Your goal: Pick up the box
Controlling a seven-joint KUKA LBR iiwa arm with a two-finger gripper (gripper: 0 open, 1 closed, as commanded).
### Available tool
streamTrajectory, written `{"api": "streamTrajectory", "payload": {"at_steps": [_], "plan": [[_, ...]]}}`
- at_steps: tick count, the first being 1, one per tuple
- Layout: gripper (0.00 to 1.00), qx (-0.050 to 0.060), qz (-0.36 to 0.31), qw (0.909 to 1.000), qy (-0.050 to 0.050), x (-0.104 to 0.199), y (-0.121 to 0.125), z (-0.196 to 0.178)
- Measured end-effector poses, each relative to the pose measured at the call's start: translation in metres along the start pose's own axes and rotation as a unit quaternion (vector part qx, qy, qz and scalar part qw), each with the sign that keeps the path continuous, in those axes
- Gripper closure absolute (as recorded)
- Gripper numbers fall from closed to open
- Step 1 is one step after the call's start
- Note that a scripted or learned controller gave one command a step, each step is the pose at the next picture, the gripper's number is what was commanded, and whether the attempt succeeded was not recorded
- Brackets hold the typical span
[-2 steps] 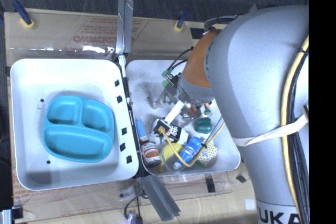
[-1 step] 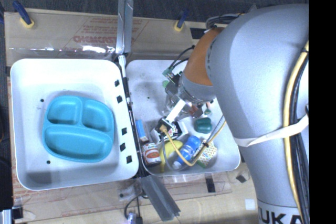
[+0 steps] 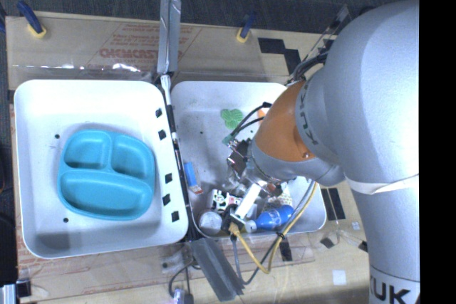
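Observation:
My gripper [image 3: 241,199] is low in the front part of the right bin [image 3: 206,103], under the grey arm with its orange band. A small black-and-white patterned box [image 3: 222,201] lies just left of the gripper, touching or nearly touching it. The arm hides part of the bin floor behind and to the right of the gripper. I see nothing clearly held.
In the right bin lie a green item [image 3: 231,116] at the back, a thin blue item [image 3: 189,175] by the left wall, a grey round thing [image 3: 209,222] and a blue bottle [image 3: 275,218] at the front. A blue divided tray [image 3: 107,174] fills the left bin [image 3: 35,103].

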State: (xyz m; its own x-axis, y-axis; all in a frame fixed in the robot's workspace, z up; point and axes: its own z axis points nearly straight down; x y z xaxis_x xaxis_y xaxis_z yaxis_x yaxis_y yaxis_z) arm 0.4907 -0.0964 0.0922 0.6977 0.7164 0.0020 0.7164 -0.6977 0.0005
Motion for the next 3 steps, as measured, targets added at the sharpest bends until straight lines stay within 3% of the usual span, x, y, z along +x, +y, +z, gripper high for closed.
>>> {"api": "streamTrajectory", "payload": {"at_steps": [1,2,3], "plan": [[1.00,0.002,0.286,0.9583,-0.002,0.062,-0.038,-0.099],[1.00,0.001,0.276,0.9612,-0.002,0.158,-0.036,-0.098],[1.00,0.000,0.293,0.9562,-0.001,0.212,-0.032,-0.119]]}}
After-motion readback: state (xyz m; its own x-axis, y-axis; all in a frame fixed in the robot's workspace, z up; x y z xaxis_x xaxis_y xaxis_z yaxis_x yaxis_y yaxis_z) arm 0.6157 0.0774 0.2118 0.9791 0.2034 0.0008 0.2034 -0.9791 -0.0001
